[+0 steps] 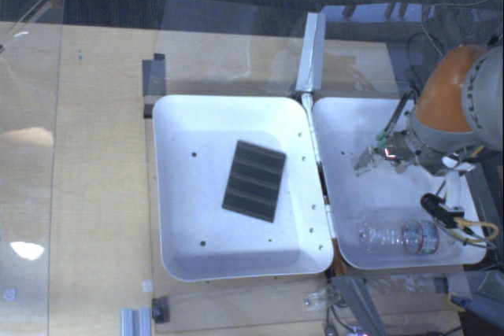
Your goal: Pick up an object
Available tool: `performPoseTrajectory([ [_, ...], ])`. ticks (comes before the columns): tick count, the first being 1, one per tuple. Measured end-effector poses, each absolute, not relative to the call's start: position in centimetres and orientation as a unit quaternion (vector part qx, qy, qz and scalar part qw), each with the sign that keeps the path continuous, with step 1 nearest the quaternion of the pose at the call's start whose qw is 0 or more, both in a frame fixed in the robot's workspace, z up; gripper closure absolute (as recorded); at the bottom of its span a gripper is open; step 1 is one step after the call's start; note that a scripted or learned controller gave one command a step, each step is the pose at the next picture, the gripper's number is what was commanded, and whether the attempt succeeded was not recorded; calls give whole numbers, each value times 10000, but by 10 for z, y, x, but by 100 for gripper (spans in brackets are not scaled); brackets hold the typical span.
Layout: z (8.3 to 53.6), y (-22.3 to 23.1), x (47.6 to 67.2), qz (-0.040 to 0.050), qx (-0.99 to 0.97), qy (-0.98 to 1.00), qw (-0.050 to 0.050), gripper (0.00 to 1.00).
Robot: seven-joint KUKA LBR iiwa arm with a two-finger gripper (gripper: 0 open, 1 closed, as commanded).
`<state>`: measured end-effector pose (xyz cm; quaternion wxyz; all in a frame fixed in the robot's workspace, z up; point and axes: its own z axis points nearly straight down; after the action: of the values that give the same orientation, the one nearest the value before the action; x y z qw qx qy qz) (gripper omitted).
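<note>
Nothing is lifted yet: the clear plastic bottle point(398, 237) lies in the right bin point(346, 130). The claw point(376, 156) hovers above; whether it is clenched I cannot tell.

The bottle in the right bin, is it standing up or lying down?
Lying down. The clear plastic bottle rests on its side near the front edge of the right bin, its length running left to right.
</note>
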<state>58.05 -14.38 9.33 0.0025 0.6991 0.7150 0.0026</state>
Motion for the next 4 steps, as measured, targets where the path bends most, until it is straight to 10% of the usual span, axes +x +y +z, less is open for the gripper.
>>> performPoseTrajectory([
  [1, 164, -206, 553, 17, 6838, 7297, 31, 0],
  [2, 89, -95, 596, 43, 6778, 7352, 43, 0],
  [3, 146, -149, 582, 17, 6187, 7857, 30, 0],
  [4, 157, -148, 584, 36, 6178, 7863, 53, 100],
])
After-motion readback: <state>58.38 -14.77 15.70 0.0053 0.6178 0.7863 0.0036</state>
